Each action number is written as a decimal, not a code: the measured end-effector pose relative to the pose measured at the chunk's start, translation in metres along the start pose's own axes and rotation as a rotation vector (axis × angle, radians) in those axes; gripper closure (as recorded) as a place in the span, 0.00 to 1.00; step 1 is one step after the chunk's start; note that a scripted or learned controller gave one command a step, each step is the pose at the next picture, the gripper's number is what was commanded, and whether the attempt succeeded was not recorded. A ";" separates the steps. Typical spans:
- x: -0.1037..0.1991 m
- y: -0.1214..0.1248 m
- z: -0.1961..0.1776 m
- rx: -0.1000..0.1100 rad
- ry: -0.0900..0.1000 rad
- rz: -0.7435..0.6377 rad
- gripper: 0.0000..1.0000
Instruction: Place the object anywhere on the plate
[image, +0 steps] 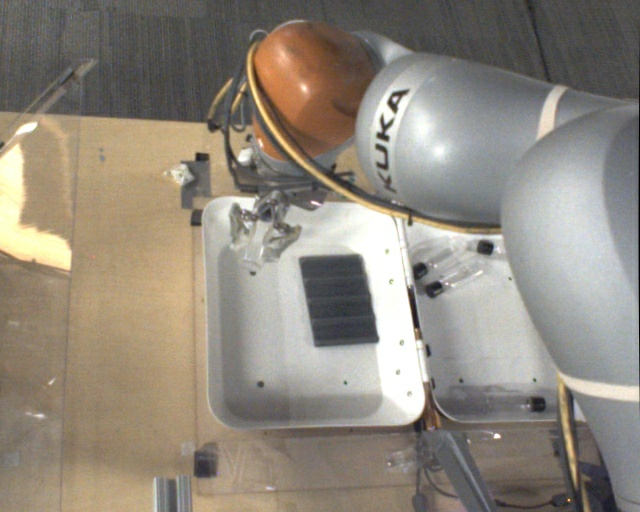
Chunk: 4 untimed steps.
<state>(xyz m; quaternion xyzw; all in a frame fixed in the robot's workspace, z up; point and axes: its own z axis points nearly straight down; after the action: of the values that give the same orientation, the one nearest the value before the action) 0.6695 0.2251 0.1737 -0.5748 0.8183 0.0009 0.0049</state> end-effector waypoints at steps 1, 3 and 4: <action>-0.002 -0.001 -0.013 0.005 -0.010 0.004 1.00; -0.010 0.005 0.021 -0.005 -0.001 -1.015 1.00; -0.012 0.005 0.009 0.000 -0.008 -1.012 1.00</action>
<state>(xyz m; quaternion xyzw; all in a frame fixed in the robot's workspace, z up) 0.6694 0.2381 0.1645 -0.8992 0.4374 0.0004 0.0078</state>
